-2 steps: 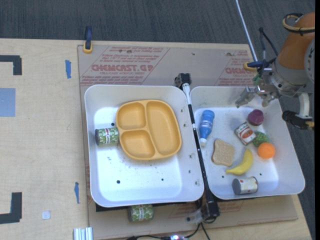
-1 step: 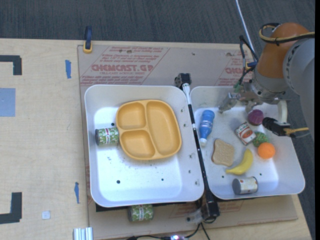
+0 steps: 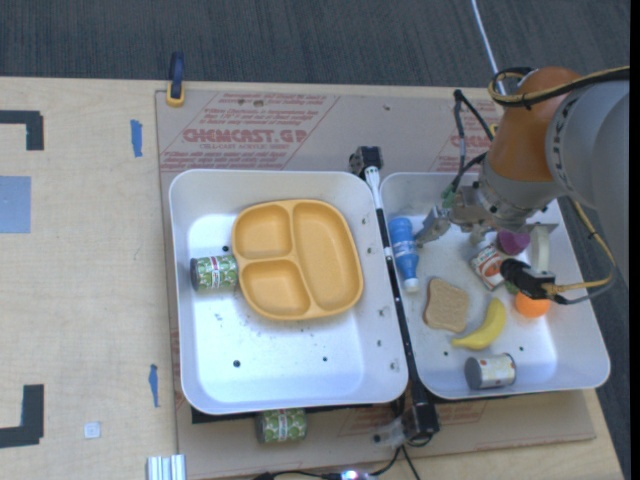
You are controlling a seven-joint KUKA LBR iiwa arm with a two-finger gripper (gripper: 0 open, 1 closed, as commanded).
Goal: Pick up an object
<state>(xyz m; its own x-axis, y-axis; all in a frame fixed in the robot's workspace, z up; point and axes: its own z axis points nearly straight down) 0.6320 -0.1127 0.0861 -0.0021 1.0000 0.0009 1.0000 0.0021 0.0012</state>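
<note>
Wooden bench (image 3: 80, 298), arm (image 3: 560, 138) bent over right bin (image 3: 580, 368), pincer (image 3: 470, 218) low inside

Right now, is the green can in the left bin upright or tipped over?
Tipped over. The green can lies on its side against the yellow plate, label facing up.

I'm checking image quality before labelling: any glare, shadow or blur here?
Camera view: even, soft light; the yellow divided plate and banana look sharp; the white bins are bright but not blown out; the arm casts a faint shadow over the right bin's back corner; the gripper area is cluttered and hard to read.
</note>
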